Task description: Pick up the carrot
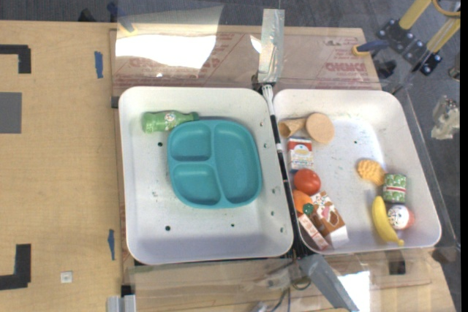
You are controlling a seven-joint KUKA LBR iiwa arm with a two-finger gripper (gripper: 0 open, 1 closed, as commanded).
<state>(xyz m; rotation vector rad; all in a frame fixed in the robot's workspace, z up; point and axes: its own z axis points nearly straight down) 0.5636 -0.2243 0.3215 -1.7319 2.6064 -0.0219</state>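
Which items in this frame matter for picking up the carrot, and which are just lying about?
For the job:
carrot, apparently the orange piece between tomato and box
right bin, which holds it

Lying about:
tomato
box
small carton
banana
teal plate
green bottle
left bin

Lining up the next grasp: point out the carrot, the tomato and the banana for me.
carrot (300, 202): camera view, on its orange body below the tomato.
tomato (307, 180): camera view, middle of its red top.
banana (381, 220): camera view, middle of its yellow curve.
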